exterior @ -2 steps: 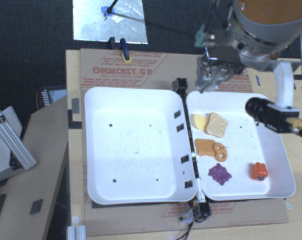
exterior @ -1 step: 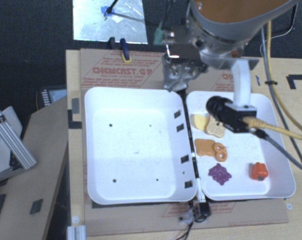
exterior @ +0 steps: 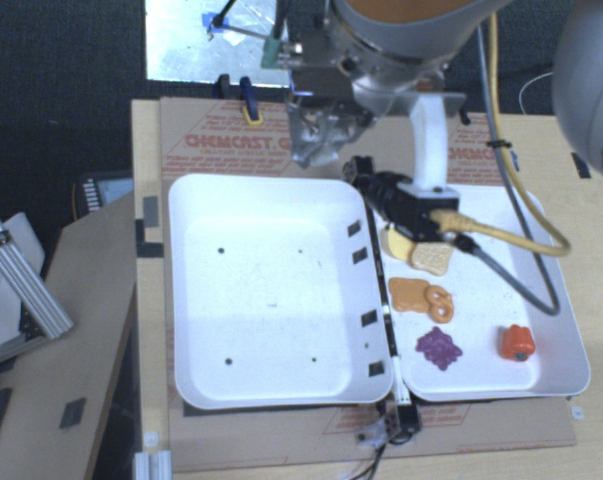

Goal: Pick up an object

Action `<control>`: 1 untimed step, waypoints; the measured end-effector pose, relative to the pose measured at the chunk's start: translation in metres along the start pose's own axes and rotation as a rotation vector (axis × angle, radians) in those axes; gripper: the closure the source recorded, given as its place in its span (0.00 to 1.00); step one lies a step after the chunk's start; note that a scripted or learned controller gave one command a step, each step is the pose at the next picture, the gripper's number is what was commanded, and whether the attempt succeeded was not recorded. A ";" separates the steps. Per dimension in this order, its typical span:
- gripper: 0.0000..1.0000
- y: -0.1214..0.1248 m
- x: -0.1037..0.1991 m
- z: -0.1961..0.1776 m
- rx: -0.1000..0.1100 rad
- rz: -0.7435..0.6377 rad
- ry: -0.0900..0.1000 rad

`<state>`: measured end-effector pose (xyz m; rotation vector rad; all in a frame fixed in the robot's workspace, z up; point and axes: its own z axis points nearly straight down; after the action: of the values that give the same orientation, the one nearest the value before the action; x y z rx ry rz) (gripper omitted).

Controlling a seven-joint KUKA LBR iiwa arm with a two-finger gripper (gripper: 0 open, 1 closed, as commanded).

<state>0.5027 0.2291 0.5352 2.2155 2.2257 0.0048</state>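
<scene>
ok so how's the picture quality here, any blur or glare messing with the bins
In the camera view the arm's grey and orange wrist looms close and soft, out of focus; the claw below it is smeared. The left bin reads bright and nearly washed out, with faint shading along its rim. The red toy and purple toy in the right bin stay fairly sharp.

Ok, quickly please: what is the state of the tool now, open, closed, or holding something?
Tool: cannot be told. It hangs over the bench behind the left bin, and no object shows in it.
</scene>
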 end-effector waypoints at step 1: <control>1.00 0.000 0.000 -0.011 -0.001 -0.001 0.001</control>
<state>0.5023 0.2287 0.5463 2.2143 2.2273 0.0068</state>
